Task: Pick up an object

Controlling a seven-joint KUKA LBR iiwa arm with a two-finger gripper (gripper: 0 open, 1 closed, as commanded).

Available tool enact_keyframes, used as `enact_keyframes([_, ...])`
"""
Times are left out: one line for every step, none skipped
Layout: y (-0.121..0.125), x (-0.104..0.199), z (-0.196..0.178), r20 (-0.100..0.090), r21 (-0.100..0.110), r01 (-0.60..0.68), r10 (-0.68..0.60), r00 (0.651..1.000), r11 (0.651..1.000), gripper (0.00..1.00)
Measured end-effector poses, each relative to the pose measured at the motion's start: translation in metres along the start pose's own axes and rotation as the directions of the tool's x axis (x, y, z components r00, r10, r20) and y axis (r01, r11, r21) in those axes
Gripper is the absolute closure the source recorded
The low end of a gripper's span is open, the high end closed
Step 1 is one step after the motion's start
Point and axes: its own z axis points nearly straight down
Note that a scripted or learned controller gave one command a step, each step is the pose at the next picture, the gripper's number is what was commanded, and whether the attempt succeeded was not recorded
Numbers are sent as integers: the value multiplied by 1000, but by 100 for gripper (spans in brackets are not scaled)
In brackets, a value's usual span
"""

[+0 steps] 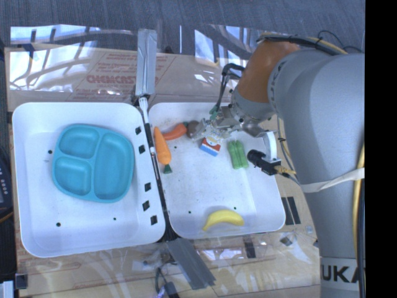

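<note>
The gripper (214, 126) is hanging low over the far part of the right bin (263, 213), right above the small red, white and blue carton (211, 146), and whether it is clenched or released, I cannot tell. Two carrots (162, 146) are lying by the left wall, a green piece (237, 154) is sitting beside the carton, a banana (224, 219) is resting near the front. A blue divided plate (93, 162) is sitting in the left bin (37, 228).

- 2 white bins (37, 228)
- 1 blue divided plate (93, 162)
- 2 carrots (162, 148)
- 1 banana (224, 219)
- 1 green item (237, 154)
- 1 small carton (211, 145)
</note>
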Motion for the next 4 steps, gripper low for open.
enact_keyframes([2,0,-12,3,-3,6,-6,1000,1000,100])
enact_keyframes([2,0,-11,3,-2,6,-6,1000,1000,0])
enact_keyframes([-11,-2,-3,2,-10,-44,44,999,999,0])
enact_keyframes([-10,-1,-13,2,-9,-39,39,999,999,100])
